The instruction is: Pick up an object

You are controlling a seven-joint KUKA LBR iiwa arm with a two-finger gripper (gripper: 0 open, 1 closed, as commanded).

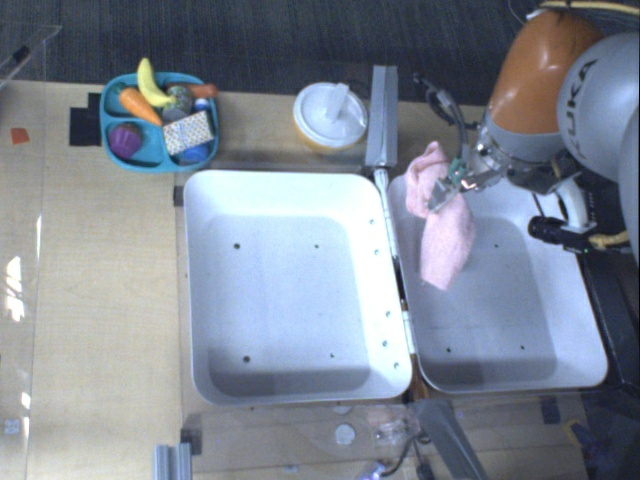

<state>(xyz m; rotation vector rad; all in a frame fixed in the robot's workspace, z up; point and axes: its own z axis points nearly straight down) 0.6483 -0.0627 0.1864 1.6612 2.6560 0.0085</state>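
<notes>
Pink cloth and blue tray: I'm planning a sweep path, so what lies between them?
In the camera view, a white lidded cup and a grey bar lie between the pink cloth and blue tray.

cloth (440, 230) over R bin (520, 363) | L bin (285, 368) beside | tray (128, 158) far L

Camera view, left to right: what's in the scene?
Blue tray of toy food → left white bin → lidded yellow cup → pink cloth, hanging from the gripper → right white bin → arm's orange band.
</notes>
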